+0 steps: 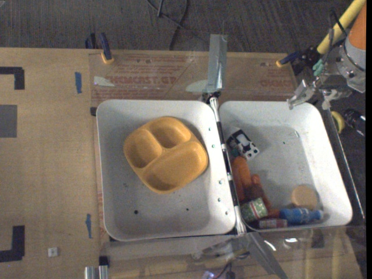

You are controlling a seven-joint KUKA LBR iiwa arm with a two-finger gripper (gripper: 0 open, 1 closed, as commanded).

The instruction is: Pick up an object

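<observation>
While the small things crowd the near end of the right bin [325, 156] — blue bottle [300, 215], tan disc [304, 196], orange carrot [240, 176] against the left wall — my hand [310, 96] hangs over the far rim, carrying nothing; how wide it stands I cannot tell. Reaching into that cluster, I could nudge neighbours or close on nothing.

Glossy yellow plastic tray [165, 161]; smooth white plastic bins [110, 173]; matt wood bench [46, 156].
</observation>
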